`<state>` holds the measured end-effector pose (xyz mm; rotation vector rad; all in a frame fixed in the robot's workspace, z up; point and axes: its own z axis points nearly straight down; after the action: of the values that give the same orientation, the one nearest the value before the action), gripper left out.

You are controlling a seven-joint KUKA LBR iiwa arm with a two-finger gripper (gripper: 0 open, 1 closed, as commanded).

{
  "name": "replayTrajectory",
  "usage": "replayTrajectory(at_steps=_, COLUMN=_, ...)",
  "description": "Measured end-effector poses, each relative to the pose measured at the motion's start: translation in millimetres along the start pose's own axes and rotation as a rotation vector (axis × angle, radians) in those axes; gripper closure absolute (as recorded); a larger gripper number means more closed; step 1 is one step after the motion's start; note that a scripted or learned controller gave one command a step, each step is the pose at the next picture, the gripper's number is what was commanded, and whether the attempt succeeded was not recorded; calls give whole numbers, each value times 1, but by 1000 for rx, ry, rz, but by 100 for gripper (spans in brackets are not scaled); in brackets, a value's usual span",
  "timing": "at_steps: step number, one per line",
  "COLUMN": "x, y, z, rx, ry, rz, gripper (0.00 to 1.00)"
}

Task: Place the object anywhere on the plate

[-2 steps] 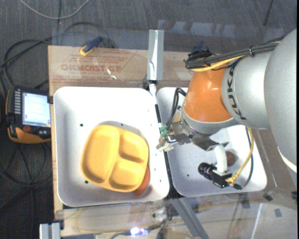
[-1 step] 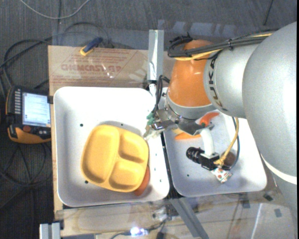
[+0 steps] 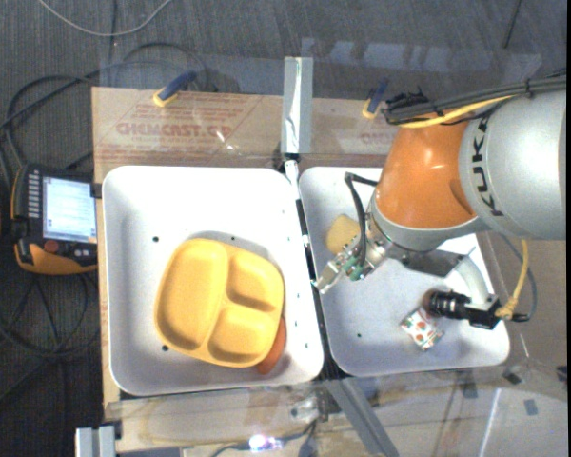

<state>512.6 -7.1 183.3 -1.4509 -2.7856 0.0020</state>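
Note:
A yellow plate (image 3: pixel 221 299) with three compartments lies in the left bin (image 3: pixel 133 208), and nothing rests on it. From under its lower right rim an orange-red thing (image 3: pixel 275 348) peeks out. My gripper (image 3: pixel 331 274) hangs low at the left side of the right bin (image 3: pixel 362 350), close to the wall between the two bins. Just above it lies a tan rounded object (image 3: pixel 342 228), partly hidden by the wrist. A small white cube with red dots (image 3: pixel 420 329) sits near the front of the right bin, apart from the gripper.
The arm's orange and grey body (image 3: pixel 438 188) covers the back and right of the right bin. A raised divider (image 3: pixel 305 246) separates the bins. A handheld pendant (image 3: pixel 57 217) and cables lie on the floor to the left of the bench.

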Motion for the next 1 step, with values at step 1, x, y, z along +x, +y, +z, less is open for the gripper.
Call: replayTrajectory(at_steps=1, x=-64, y=83, z=-27, rx=0, ry=-2, rz=-189, gripper=100)
